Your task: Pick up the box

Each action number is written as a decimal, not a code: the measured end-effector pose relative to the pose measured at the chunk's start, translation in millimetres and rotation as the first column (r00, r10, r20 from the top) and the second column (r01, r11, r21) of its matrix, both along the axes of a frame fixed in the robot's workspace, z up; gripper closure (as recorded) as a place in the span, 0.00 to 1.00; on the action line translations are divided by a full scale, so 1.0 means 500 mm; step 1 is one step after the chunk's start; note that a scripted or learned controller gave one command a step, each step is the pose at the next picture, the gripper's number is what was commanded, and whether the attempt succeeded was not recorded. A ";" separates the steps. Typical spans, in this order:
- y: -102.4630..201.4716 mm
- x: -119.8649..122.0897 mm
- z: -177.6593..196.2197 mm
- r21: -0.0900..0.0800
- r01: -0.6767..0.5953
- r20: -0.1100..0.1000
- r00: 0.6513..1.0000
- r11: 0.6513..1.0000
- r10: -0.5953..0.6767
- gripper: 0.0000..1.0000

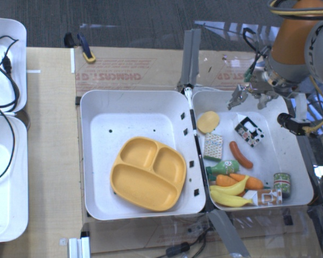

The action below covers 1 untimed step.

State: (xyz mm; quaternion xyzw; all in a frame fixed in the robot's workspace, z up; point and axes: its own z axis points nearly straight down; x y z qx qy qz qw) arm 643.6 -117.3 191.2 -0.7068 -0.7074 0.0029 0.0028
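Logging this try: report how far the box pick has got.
Done: nothing; the small pale patterned box lies in the right white bin beside the red sausage. In hand: the grey two-finger gripper hangs over the bin's far edge, apart from the box. Left: reach, grasp, lift.

yellow tray (148, 173) — pale green speckled box (213, 146)

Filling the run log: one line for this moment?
gripper: open, above right bin far edge | box: in bin, untouched | grasp: none
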 end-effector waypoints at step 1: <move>-0.045 -0.153 -0.157 -0.006 -0.048 0.028 0.998 0.999 0.048 0.00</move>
